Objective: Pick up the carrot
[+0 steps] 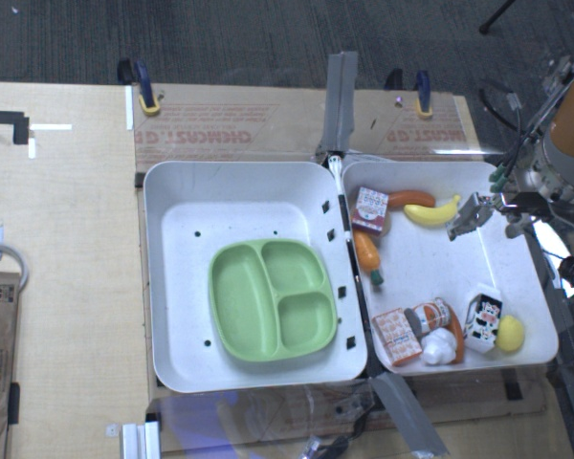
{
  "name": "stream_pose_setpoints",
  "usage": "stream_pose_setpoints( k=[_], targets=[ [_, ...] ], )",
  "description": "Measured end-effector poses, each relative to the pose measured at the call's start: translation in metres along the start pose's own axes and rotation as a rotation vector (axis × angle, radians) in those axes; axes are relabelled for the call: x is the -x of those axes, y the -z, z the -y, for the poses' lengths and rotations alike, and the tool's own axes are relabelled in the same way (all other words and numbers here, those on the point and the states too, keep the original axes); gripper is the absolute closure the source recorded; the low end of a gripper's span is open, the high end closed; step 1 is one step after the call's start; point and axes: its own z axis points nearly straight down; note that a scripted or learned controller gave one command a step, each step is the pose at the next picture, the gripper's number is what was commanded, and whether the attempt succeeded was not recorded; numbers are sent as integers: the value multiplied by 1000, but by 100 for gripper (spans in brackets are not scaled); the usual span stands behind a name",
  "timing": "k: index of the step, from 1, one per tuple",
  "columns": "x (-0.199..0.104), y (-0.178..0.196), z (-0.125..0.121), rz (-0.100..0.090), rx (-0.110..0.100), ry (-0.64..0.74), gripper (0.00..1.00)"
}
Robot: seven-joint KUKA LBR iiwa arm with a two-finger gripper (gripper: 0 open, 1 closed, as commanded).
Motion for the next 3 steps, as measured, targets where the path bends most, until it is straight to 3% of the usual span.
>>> stream_pose_setpoints(
  k=[1, 2, 3],
  targets=[
    [-69, -95, 41, 0, -3, -326, 0],
    [-52, -95, -52, 0, -1, -251, 0],
    [-12, -195, 25, -2, -1, 31, 0]
  ],
)
